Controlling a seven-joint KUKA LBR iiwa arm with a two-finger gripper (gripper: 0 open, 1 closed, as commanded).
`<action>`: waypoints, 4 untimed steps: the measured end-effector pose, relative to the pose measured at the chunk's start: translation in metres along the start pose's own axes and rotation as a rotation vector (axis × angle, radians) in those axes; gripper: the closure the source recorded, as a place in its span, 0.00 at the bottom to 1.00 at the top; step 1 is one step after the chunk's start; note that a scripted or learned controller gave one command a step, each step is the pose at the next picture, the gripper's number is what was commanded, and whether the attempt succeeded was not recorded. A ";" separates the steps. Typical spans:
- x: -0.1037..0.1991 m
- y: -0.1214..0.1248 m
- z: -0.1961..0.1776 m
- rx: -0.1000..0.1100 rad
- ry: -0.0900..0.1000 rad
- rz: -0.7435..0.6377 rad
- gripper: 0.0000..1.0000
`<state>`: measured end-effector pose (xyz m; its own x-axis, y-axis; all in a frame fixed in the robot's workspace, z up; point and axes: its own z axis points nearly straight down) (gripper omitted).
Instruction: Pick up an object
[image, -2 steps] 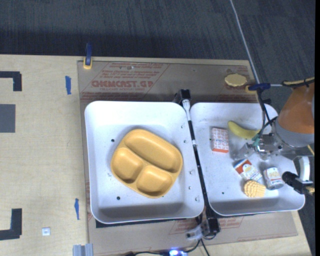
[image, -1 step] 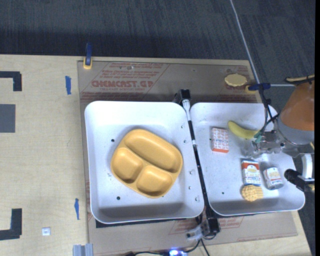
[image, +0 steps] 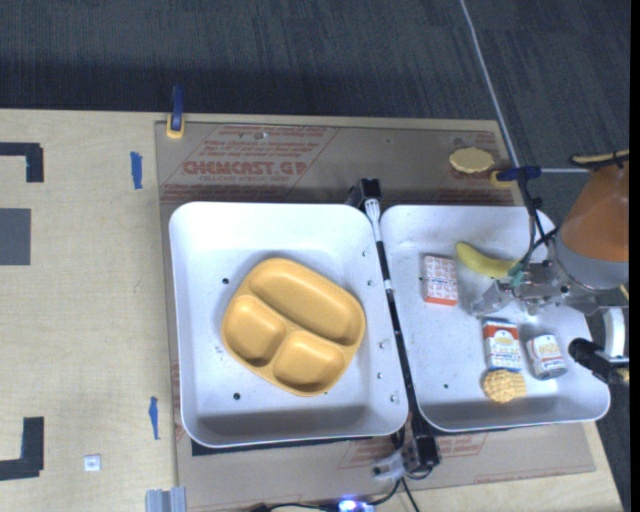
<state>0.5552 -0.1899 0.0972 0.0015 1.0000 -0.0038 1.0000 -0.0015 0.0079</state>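
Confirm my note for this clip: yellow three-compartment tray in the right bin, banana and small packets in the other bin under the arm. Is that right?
Not quite. The camera view shows the yellow three-compartment tray in the left bin, not the right. The rest holds: the banana and small packets lie in the other bin, where the arm reaches in.

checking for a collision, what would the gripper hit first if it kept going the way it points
Probably the banana: the gripper points left, low in the right bin. Depth is unclear from this view.
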 end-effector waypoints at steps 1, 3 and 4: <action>0.025 -0.076 0.011 0.006 0.004 -0.001 0.00; 0.129 -0.058 -0.089 0.006 0.004 -0.003 1.00; 0.128 -0.057 -0.099 0.001 0.003 -0.003 1.00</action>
